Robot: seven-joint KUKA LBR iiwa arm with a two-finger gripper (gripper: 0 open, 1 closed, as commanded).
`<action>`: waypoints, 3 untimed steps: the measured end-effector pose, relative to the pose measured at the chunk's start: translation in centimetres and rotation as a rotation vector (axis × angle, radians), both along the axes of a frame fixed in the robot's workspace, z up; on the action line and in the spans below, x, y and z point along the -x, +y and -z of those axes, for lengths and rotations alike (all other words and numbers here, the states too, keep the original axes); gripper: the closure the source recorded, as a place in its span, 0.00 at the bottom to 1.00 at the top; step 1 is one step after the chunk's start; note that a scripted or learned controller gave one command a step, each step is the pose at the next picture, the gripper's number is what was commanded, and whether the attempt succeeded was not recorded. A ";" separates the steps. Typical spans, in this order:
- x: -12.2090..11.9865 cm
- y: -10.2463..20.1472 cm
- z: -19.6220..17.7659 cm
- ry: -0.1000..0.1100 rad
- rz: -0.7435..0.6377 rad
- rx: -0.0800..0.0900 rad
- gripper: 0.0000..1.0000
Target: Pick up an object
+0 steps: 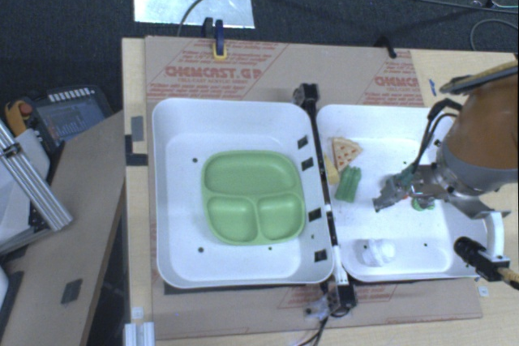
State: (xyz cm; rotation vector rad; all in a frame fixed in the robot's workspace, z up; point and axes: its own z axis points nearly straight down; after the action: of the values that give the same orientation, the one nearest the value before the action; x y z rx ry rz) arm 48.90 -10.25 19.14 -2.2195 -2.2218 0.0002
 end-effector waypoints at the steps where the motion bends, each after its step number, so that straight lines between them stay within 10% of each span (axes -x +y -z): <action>1: -0.1 0.6 6.2 0.004 0.000 -0.001 0.00; 2: -0.3 0.5 4.8 -0.003 -0.001 0.001 1.00; 3: -1.2 0.6 -1.4 -0.010 -0.004 0.002 1.00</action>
State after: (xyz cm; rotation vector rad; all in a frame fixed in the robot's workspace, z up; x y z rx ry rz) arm 50.08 -9.68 20.52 -2.2217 -2.2317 -0.0083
